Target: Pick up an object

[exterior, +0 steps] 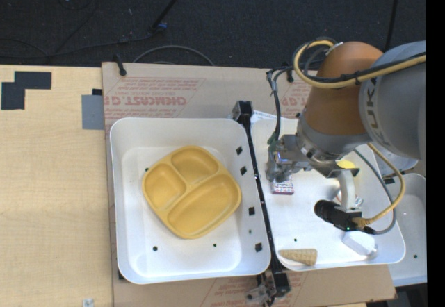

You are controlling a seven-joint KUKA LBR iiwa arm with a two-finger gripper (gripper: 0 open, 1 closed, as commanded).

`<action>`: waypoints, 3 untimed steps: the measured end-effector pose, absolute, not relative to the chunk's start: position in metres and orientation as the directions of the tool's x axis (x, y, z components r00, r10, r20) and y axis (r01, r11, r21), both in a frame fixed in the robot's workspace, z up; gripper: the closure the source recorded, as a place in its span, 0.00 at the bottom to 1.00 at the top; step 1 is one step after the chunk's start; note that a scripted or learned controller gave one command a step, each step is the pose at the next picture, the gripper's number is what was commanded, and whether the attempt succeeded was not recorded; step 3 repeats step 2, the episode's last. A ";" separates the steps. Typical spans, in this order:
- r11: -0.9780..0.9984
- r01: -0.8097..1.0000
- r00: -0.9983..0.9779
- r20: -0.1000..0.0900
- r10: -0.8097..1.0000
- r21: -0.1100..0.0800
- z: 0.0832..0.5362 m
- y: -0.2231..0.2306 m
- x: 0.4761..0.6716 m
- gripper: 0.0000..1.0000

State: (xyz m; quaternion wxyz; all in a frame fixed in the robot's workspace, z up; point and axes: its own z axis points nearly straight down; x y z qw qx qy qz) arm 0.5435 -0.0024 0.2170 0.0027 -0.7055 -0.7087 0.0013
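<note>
You see even overhead light, sharp focus; the shallow white bins [132,160] glare slightly, the floor stays dim.

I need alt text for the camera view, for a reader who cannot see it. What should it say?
A grey robot arm reaches from the right, its gripper low over a small object in the right white bin. A tan wedge lies at that bin's near edge. The left bin holds a yellow divided plate.
</note>
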 end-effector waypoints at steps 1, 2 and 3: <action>0.004 1.000 -0.004 0.002 1.000 -0.006 0.225 0.039 0.519 1.00; 0.005 1.000 -0.005 0.001 1.000 -0.004 0.236 0.088 0.503 1.00; 0.005 1.000 -0.005 0.001 1.000 -0.004 0.236 0.088 0.503 1.00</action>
